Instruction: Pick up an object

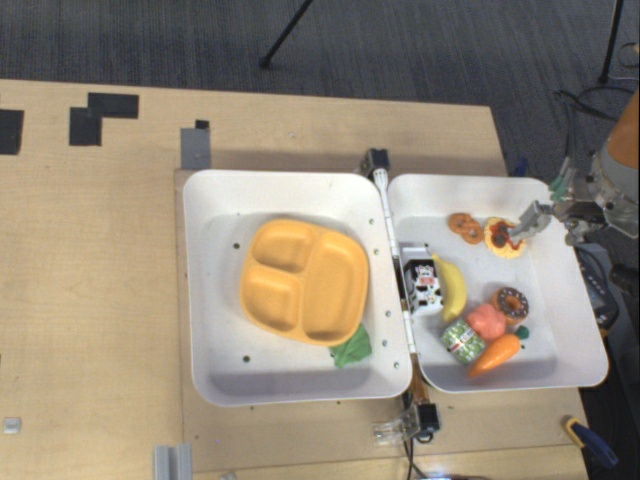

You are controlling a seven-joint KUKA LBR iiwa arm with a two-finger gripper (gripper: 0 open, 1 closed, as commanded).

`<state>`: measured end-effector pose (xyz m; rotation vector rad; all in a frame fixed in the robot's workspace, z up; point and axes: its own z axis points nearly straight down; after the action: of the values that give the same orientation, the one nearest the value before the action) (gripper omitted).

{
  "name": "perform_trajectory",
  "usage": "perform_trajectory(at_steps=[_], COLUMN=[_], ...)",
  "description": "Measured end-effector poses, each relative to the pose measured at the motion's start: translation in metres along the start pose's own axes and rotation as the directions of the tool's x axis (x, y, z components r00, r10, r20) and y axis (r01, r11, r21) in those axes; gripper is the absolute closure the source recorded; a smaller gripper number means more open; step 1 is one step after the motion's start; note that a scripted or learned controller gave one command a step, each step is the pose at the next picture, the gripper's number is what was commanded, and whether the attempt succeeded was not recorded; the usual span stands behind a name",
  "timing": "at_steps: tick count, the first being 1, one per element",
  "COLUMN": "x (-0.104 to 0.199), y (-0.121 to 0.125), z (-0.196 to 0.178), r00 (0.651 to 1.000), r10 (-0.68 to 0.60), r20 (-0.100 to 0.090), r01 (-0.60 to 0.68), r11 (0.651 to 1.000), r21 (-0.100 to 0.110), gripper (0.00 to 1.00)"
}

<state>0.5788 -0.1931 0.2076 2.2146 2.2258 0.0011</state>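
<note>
Over the right bin's far corner, the gripper, fingers unreadable, nears the yellow-red toy, needing descent before pinching.

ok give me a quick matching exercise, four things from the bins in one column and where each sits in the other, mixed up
Things:
1. yellow plate
2. banana
3. carrot
4. green leaf

Places:
A. right bin, near its front edge, beside a pink toy
B. middle of the left bin
C. left bin, tucked at the plate's front right corner
D. right bin, next to the black and white box by the divider

Pairs: 1-B, 2-D, 3-A, 4-C
</note>
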Motion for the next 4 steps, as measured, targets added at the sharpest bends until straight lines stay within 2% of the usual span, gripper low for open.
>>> perform_trajectory(at_steps=[1,2,3,4], x=[0.060,0.099,0.099,0.099], y=[-0.016,0.034,0.035,0.035], z=[0.113,0.121,0.110,0.110], r00=[0.995,0.991,0.992,0.992], r10=[-0.100,0.134,0.129,0.129], r20=[0.000,-0.002,0.000,0.000], r01=[0.100,-0.135,-0.129,-0.129], r11=[0.995,0.991,0.992,0.992], r21=[-0.001,-0.003,-0.005,-0.005], gripper=[0.00,0.00,1.00,0.00])
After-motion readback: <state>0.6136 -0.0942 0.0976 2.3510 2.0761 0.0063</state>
